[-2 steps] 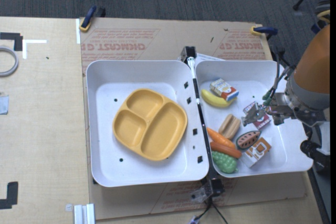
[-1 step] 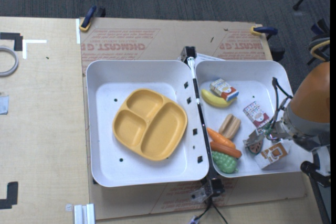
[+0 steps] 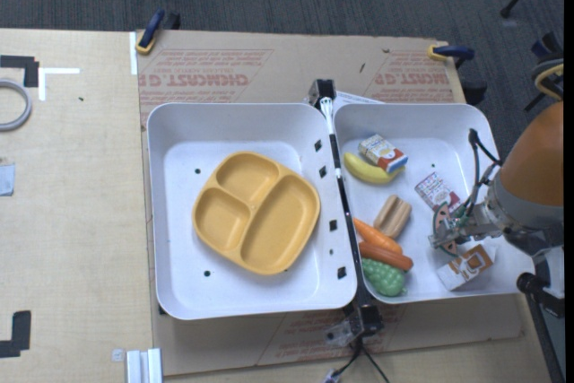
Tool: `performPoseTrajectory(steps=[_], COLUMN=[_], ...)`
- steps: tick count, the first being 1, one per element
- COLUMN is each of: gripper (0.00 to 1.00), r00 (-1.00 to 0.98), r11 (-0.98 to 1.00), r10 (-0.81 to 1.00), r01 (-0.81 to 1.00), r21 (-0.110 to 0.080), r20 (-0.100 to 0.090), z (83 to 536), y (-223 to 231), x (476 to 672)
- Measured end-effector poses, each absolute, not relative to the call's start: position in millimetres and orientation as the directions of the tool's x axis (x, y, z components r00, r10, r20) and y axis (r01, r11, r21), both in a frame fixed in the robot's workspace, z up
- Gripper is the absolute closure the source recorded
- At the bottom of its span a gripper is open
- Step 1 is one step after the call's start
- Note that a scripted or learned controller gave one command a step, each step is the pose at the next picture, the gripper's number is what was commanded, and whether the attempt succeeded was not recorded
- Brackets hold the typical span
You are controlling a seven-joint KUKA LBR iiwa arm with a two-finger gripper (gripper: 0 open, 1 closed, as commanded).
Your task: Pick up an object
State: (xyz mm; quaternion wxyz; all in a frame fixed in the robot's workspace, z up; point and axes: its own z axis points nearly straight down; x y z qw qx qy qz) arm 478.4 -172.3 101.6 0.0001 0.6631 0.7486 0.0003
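Note:
My gripper [image 3: 451, 231] is low over the right side of the right bin [image 3: 421, 117], with the orange-banded wrist [image 3: 538, 164] behind it at the frame's right edge. Just under and in front of it lies a small white and orange carton [image 3: 470, 265]. A pink and white packet [image 3: 432, 188] lies just to its left. Further left in this bin are a banana [image 3: 366, 170], a small milk carton [image 3: 381, 152] resting on it, a tan bread stick [image 3: 392, 215], an orange carrot [image 3: 384, 243] and a green vegetable [image 3: 386, 277].
The left bin [image 3: 179, 193] holds a yellow divided plate [image 3: 256, 212]. Both bins stand on a cardboard sheet [image 3: 269, 67] held by blue and yellow clamps [image 3: 151, 30]. A black clip [image 3: 322, 91] sits where the bins meet at the back.

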Motion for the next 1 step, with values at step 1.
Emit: performPoseTrajectory(steps=[1], gripper=[1.0], r00=[-0.395], r11=[0.395], r10=[0.919], r01=[0.919], r21=[0.003], r20=[-0.002], z=[226.0], y=[-103.4], x=[479.0])
